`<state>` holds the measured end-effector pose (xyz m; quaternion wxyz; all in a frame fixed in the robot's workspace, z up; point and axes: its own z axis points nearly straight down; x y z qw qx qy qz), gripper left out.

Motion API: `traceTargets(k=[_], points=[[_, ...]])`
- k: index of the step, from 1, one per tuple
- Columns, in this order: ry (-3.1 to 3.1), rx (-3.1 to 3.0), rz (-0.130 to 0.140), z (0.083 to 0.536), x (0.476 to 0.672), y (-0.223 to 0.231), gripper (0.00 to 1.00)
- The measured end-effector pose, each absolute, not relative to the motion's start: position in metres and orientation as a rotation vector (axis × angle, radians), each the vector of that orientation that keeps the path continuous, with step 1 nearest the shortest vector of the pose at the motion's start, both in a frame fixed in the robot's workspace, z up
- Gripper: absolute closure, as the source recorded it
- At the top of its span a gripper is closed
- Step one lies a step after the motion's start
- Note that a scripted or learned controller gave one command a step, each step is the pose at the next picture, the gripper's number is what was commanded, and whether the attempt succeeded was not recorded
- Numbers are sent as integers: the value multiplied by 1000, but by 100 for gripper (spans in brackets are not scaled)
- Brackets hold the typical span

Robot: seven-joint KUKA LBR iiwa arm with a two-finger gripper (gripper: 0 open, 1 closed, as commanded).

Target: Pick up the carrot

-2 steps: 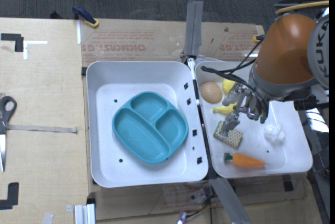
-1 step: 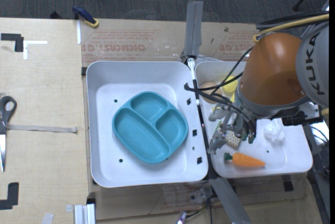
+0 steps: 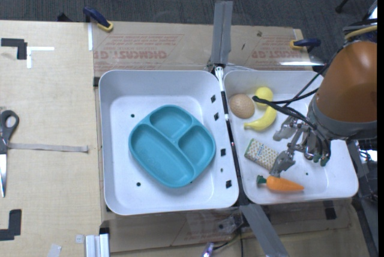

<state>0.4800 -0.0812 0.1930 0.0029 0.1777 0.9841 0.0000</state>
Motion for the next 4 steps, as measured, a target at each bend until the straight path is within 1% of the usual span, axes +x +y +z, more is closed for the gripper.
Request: traceTargets(k=[1, 2, 3, 4], points=[[3075, 551, 1, 99, 483, -97, 0], [3066, 547, 2, 110, 487, -97, 100], [3120, 330, -1, 239, 482, -135, 100], [3120, 330, 0, 239, 482, -135, 0]])
